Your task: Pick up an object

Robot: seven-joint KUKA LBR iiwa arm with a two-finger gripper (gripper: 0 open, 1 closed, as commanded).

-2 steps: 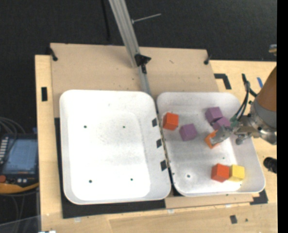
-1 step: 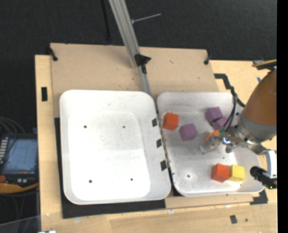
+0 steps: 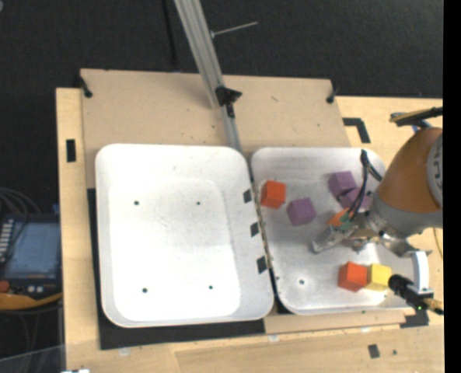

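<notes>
Nearest, a yellow block (image 3: 380,276) is noted below the gripper (image 3: 347,230), which is lowered for picking; jaw state cannot be told.

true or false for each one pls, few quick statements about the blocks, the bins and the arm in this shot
1. Every block lies in the right bin. True.
2. An orange block sits near the right bin's left wall. True.
3. The yellow block lies alone in the left bin. False: it is in the right bin, touching another orange block.
4. There are four purple blocks. False: two show, one purple block mid-bin and another purple block further right.
5. The pincer is over the right bin. True.
6. The arm reaches in from the view's left. False: it comes from the right.
</notes>
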